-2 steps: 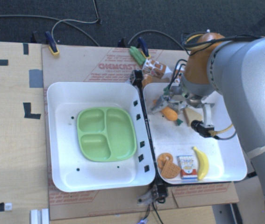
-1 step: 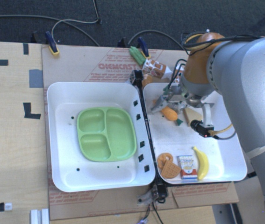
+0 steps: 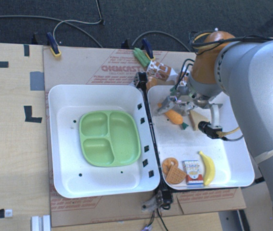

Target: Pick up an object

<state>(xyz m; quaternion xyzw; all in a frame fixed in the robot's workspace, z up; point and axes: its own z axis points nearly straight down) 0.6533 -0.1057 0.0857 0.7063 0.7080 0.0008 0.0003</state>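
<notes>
1. In the upper part of the right-hand shallow white bin (image 3: 232, 170), the hand (image 3: 178, 106) is lowered onto a small orange carrot-like toy (image 3: 175, 117); its metal fingers (image 3: 167, 105) look spread to either side of the toy's upper end, but I cannot tell how wide they stand or whether they grip it.
2. Just right of the hand lies one pale wedge-shaped piece (image 3: 200, 117), partly under the grey arm.
3. Along the lower edge of that bin sit three things in a row: one round brown waffle-like toy (image 3: 172, 171), one small printed carton (image 3: 192, 172) and one yellow toy banana (image 3: 207, 167), the carton touching the banana.
4. The left-hand shallow white bin (image 3: 64, 129) holds one light green divided plastic plate (image 3: 110, 137) with three compartments.
5. On the tabletop (image 3: 11, 95) above the bins lie one green object (image 3: 141, 57) and one brown-and-white packet (image 3: 159, 71).
</notes>
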